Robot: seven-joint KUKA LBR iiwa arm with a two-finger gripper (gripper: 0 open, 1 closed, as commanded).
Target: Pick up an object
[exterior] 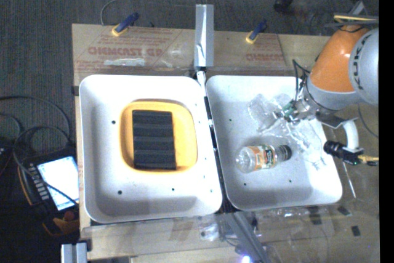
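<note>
Bench with two white bins: yellow tray (159,138) mid left bin (98,194); bottle (263,157) mid right bin (326,191); gripper (294,109) near right edge, jaw state indiscernible.

A clear bottle (263,157) lies in the right bin (320,194); a yellow tray (159,137) sits in the left bin (98,151).

"KU" on the arm (363,64), bottle (263,157) label unreadable, board (132,52) lettering mirrored and illegible

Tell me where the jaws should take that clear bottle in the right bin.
Grip the bottle across its labelled middle, coming straight down from above. It lies on its side, cap toward the arm, long axis running roughly left to right, so the jaws likely close best across its width.
</note>
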